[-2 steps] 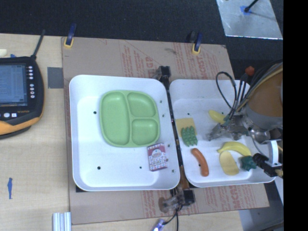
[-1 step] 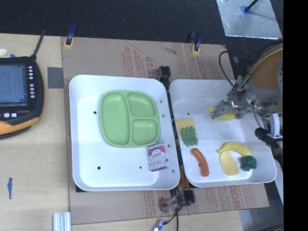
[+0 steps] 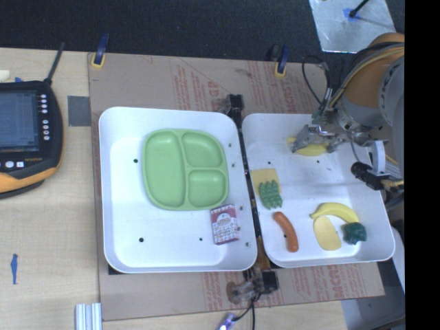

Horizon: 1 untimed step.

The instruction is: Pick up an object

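Two shallow white bins of smooth, glossy plastic with rounded corners sit side by side on a brown cardboard sheet. The left bin (image 3: 124,184) holds two things: one pale green divided plate (image 3: 184,168), matte, with three compartments, and one small red-and-white packet (image 3: 225,224), flat and rectangular, just below the plate's lower right corner.

The right bin (image 3: 302,184) holds several toy foods. One yellow slice with a bumpy green cluster (image 3: 268,191) on it lies near the bin's left wall. One reddish-orange sausage (image 3: 287,231), smooth and cylindrical, lies below it. At the lower right are one curved yellow banana (image 3: 335,212), one pale yellow oval slice (image 3: 327,235) just beneath it, and one dark green knobbly piece (image 3: 355,233) beside that. One more yellow object (image 3: 309,149), flat and rounded, lies in the upper part of this bin.

The grey metal gripper (image 3: 317,136) hangs at the upper right of the frame, directly over that yellow object, its fingers down at the object's top edge. Whether the fingers are spread or pressed together I cannot tell.

One grey-and-orange handheld pendant (image 3: 24,136) with a dark screen lies at the left edge.
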### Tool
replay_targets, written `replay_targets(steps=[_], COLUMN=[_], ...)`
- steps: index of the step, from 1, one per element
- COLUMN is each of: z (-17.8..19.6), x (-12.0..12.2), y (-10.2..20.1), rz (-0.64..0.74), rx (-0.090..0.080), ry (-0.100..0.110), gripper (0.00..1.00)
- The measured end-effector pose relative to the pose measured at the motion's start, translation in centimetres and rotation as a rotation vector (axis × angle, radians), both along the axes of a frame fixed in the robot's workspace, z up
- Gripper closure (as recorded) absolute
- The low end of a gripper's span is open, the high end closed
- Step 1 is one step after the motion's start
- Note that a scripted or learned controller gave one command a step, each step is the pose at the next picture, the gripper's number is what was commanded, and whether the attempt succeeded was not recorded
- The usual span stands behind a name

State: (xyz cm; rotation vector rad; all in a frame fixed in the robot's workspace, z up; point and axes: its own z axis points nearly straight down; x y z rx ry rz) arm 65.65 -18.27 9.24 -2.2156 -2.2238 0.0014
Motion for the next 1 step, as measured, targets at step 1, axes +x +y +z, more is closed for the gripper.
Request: replay_targets(steps=[1], z=[8.87], x=[-2.4], y=[-2.97], rz=[-0.001], rx=[-0.002], ry=[-0.003], gripper=[0.0])
